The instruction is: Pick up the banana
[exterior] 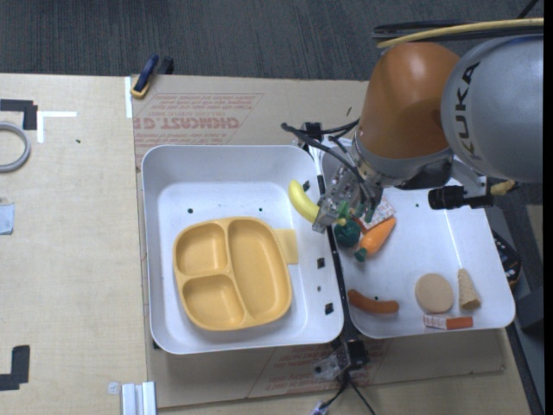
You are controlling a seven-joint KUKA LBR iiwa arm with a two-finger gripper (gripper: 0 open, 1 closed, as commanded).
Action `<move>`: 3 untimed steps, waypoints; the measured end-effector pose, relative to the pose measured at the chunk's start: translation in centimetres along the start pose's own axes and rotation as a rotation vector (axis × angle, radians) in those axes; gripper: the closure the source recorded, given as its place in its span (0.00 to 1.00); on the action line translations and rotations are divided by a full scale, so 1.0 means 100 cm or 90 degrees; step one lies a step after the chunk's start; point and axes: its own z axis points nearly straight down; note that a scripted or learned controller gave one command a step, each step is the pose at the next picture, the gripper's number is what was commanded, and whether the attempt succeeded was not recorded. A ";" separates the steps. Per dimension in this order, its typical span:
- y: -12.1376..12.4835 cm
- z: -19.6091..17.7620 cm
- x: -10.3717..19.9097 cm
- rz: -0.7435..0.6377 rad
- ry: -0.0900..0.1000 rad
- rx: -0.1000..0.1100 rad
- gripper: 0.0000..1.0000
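Observation:
The banana [301,201] is small and yellow. It lies in the left bin [164,232], close to that bin's right wall and beyond the yellow plate. My gripper [332,212] hangs from the orange-banded wrist over the seam between the two bins, right beside the banana's right end. The wrist and its cables hide the gripper's tip. Whether it touches the banana cannot be made out.
A yellow divided plate [232,272] fills much of the left bin, with a pale yellow slice [289,246] at its right edge. The right bin [484,258] holds a carrot [377,236], a green piece [348,232], a sausage [373,303], a round biscuit [434,293], a cone [468,290] and a red-and-white piece [449,322].

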 end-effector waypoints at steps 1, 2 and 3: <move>0.057 0.022 0.050 -0.060 0.000 0.000 1.00; 0.064 0.046 0.108 -0.296 0.000 0.000 1.00; 0.080 -0.009 0.097 -0.417 -0.001 -0.001 1.00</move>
